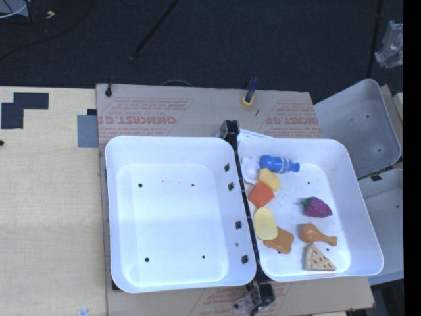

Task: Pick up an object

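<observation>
Camera view: toys clustered, right bin.

Cardboard sheet under the bins: along its far edge we read red upside-down print, roughly "CHEMC12T", printed twice.

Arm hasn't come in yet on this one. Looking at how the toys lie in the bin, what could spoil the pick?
Two risks. The orange block and two yellow pieces are packed together against the right bin's left wall, so a grasp there may hit the wall or nudge neighbours. The grapes, drumstick and wedge are small and rounded or flat, and might slip.
</observation>
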Controlling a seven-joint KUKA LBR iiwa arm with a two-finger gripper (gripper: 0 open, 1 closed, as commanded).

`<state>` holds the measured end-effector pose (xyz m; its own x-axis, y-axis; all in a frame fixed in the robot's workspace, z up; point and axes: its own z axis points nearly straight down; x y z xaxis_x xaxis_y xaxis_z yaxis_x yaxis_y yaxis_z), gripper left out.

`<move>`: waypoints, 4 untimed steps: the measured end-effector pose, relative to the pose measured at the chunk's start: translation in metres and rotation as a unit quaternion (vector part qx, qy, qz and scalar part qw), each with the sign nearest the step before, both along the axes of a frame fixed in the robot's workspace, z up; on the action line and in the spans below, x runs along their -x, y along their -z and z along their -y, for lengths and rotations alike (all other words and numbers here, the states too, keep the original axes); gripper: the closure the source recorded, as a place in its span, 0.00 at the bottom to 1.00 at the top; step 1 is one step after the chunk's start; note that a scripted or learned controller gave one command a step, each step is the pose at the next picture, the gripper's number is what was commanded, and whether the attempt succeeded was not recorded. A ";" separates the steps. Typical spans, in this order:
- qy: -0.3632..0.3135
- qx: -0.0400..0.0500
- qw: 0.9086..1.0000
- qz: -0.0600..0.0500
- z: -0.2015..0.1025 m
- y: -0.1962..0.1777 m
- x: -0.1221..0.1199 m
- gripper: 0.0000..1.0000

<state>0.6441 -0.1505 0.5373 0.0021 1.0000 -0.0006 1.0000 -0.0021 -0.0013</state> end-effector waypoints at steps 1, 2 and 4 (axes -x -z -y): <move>0.000 0.000 1.000 0.000 0.016 0.000 0.000 1.00; 0.000 0.000 1.000 0.000 0.035 0.000 0.000 1.00; -0.005 -0.001 1.000 -0.001 0.060 0.000 -0.001 1.00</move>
